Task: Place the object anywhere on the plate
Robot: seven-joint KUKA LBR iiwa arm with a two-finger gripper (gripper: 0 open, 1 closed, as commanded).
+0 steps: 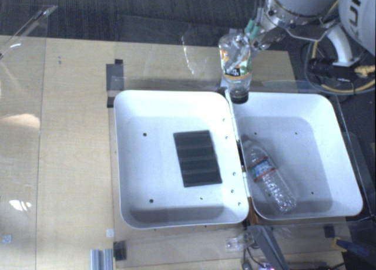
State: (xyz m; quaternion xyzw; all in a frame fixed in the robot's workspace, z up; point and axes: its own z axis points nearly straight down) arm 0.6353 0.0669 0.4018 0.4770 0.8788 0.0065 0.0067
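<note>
A dark ribbed rectangular plate (198,157) lies flat in the middle of the left bin (130,163). My gripper (248,39) hangs over the far edge of the bench, above the seam between the two bins. It is shut on a clear plastic bottle (236,68), which points cap down with its dark cap just over the bins' far rims. The bottle's upper end sits between the fingers. The plate is well to the near left of the held bottle.
A second clear bottle (269,176) with a label lies on its side in the right bin (329,139), near that bin's left wall. Clear plastic sheets border the bench at the left and behind the bins. Cables hang at the far right.
</note>
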